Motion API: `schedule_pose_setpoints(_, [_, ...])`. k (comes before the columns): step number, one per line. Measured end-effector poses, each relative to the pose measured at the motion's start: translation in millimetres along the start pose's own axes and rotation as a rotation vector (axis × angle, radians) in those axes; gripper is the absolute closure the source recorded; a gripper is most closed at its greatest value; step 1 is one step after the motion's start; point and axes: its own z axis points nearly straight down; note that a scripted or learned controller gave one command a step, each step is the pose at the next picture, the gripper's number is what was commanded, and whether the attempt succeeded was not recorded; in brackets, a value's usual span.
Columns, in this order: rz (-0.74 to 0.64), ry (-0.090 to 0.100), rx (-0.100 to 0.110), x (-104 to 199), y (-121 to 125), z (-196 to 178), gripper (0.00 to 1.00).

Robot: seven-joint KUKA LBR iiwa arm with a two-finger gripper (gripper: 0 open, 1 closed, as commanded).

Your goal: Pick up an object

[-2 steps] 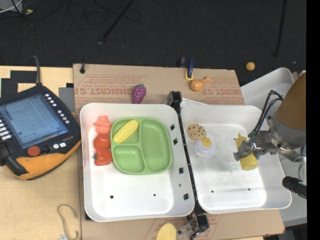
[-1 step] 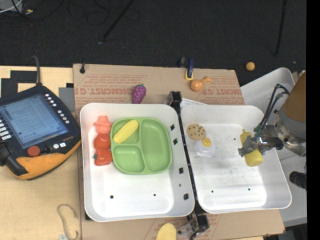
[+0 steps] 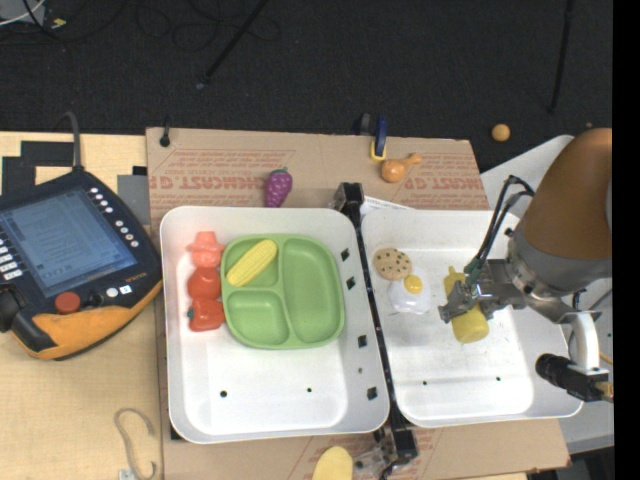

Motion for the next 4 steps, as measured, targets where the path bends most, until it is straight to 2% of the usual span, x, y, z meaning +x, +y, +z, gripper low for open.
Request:
schedule_pose_setpoints(1, [-0.001,0.000,-0.001,58.0,-3.4,-9.0,1.00])
schedule_pose_setpoints(2, [0.001,-0.002,-0.001,104.4,5.8,-11.5,1.00])
schedule_pose_setpoints(3, [0.001,-0.002,0.002,153.5,5.1,4.8,1.00])
schedule_pose_setpoints(4, [0.004,-0.003,-0.002,157.3,1.8,-13.9,1.00])
